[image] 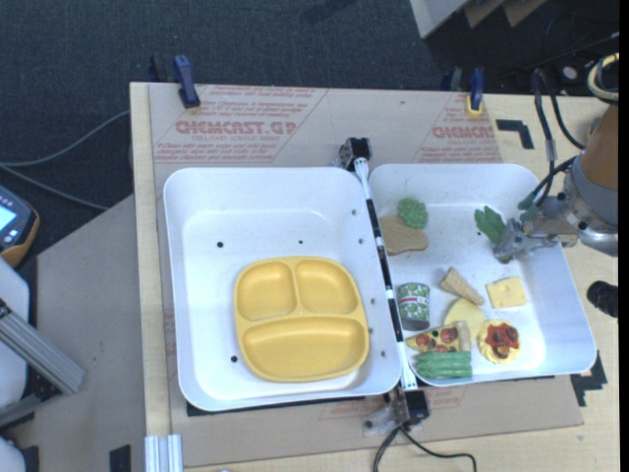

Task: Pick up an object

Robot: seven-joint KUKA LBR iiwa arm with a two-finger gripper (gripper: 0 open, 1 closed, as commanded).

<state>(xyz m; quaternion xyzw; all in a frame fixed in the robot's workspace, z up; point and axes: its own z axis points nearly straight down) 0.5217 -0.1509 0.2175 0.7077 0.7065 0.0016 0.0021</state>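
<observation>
My gripper (513, 242) hangs low in the upper right part of the right bin (560, 308), at the end of the grey arm coming in from the right. It sits just right of and below a green leafy toy (488, 221), close to it; I cannot tell whether they touch. Below the gripper lie a yellow cheese square (507, 292) and a tan cheese wedge (459, 285). A green broccoli piece (412, 212) and a brown bread slice (401, 234) lie at the bin's upper left.
Along the right bin's front are a small can (414, 306), a pizza slice (438, 340), a green pod (444, 364), a pale yellow piece (464, 314) and a red-topped tart (499, 340). The left bin (197, 264) holds a yellow divided plate (300, 318).
</observation>
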